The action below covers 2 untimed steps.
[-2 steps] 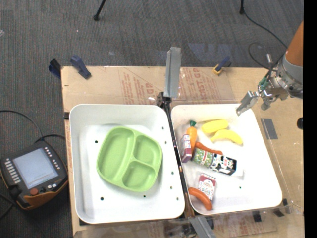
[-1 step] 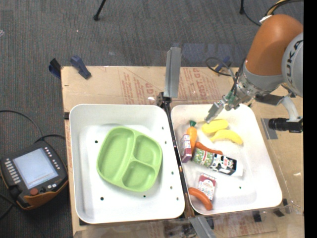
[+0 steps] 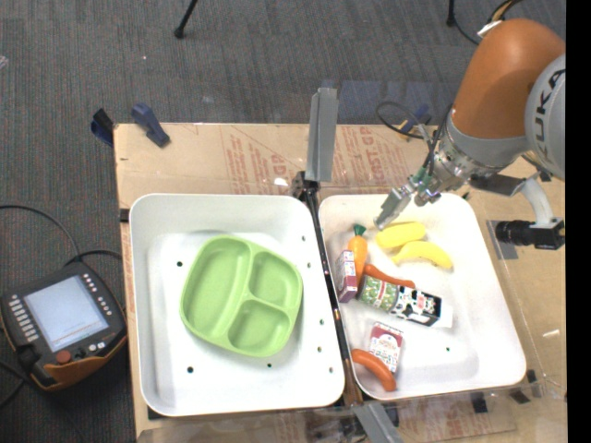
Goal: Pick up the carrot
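The jaws (image 3: 390, 212) hang over the right bin (image 3: 489, 340), parted and gripping nothing. Just below-left of them, the carrot (image 3: 357, 247) lies near the bin's left wall, long axis roughly up-down in view, green top pointing away from the camera, beside two bananas (image 3: 416, 245).

My carrot (image 3: 358, 245) is small and orange with a green top. It lies right of the frame's centre, top pointing up the frame.
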Each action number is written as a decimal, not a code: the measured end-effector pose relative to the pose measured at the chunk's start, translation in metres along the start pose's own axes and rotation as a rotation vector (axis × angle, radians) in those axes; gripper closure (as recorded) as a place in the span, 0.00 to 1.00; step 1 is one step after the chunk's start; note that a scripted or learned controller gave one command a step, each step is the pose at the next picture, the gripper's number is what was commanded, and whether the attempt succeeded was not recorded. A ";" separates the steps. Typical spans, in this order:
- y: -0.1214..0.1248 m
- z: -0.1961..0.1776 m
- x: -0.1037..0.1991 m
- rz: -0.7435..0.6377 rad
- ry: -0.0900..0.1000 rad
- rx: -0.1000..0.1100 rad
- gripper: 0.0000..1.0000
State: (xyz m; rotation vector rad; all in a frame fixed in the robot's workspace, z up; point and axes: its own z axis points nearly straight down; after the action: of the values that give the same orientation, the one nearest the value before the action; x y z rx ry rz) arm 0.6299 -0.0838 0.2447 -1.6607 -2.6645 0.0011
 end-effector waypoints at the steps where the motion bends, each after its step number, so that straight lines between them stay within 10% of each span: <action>1: -0.011 0.126 -0.055 -0.081 -0.001 -0.002 0.00; 2: 0.011 0.140 -0.024 -0.126 -0.022 -0.009 0.00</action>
State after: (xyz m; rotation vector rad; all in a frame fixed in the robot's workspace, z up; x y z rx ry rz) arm 0.6498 -0.1005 0.1047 -1.5014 -2.7842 0.0071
